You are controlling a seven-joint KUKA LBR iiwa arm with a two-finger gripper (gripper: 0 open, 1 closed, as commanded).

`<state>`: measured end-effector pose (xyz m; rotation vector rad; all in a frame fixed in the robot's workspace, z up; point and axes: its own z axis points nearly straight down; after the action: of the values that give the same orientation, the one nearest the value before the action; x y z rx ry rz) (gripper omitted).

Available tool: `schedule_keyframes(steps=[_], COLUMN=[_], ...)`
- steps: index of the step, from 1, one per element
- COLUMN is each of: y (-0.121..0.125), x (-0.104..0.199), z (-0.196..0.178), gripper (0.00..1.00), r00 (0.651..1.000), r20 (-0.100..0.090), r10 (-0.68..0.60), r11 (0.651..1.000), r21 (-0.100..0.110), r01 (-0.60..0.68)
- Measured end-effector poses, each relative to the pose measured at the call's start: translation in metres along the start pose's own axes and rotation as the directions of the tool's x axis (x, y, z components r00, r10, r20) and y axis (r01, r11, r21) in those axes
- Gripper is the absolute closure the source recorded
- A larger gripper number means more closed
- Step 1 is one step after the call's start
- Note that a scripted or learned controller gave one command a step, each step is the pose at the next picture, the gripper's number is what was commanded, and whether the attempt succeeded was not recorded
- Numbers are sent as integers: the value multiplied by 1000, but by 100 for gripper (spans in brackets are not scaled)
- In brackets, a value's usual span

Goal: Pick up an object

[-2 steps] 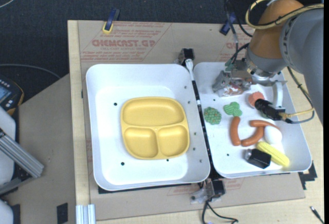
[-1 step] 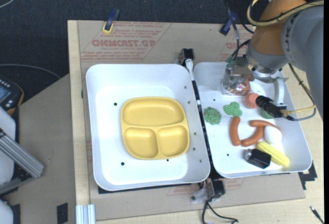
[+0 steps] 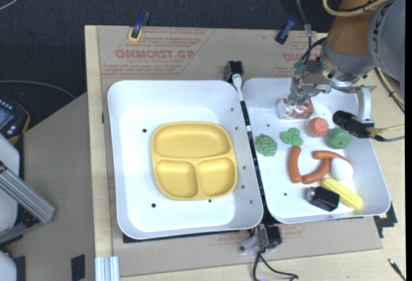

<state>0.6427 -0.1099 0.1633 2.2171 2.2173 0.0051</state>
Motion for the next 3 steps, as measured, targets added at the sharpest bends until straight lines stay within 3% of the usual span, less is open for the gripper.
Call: schedule_keyframes(steps=[1,2,3], y=[-2,-1,-37], x=[-6,-6,46], z=[-45,-63,-67], gripper=[100,100,100], r00=[1000,1000,1000], r20=[0,-1,-4], r10=[1,0,-4], r11=[1000,1000,1000], r21=[0,1,10], r01=[-1,0,4])
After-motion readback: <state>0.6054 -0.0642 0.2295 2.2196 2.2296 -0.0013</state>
